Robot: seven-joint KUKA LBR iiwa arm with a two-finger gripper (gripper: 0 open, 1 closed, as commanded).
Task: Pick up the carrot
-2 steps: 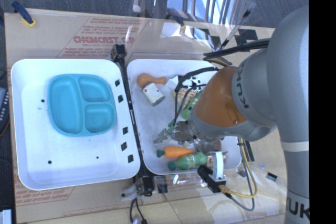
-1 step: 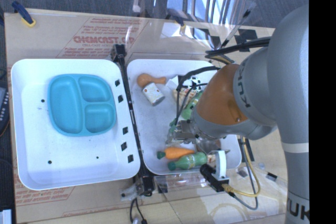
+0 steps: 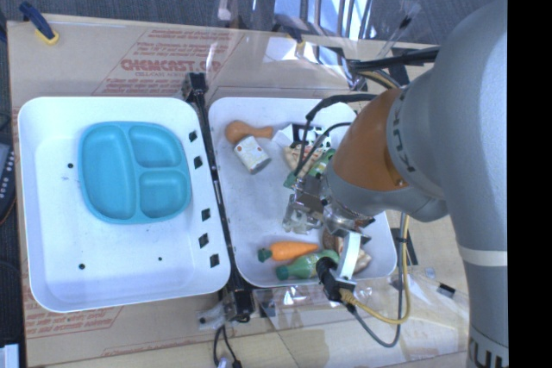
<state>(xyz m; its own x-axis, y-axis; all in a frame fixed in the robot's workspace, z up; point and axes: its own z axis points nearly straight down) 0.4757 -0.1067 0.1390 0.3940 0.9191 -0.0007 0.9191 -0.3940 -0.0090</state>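
The grey KUKA arm with its orange band [image 3: 373, 152] reaches in from the right and bends down over the right white bin [image 3: 250, 250], its bulky wrist covering much of that bin's right half. The metal two-finger gripper [image 3: 302, 215] hangs low over the bin floor, near the middle; whether its fingers are spread or pressed together cannot be told, and nothing shows between them. The orange toy carrot with a green top [image 3: 289, 252] lies on its side near the bin's front edge, just below the gripper and apart from it. A green toy vegetable [image 3: 302, 267] lies just beside the carrot. The left white bin [image 3: 43, 211] bears a light blue divided plastic tray [image 3: 135, 171].
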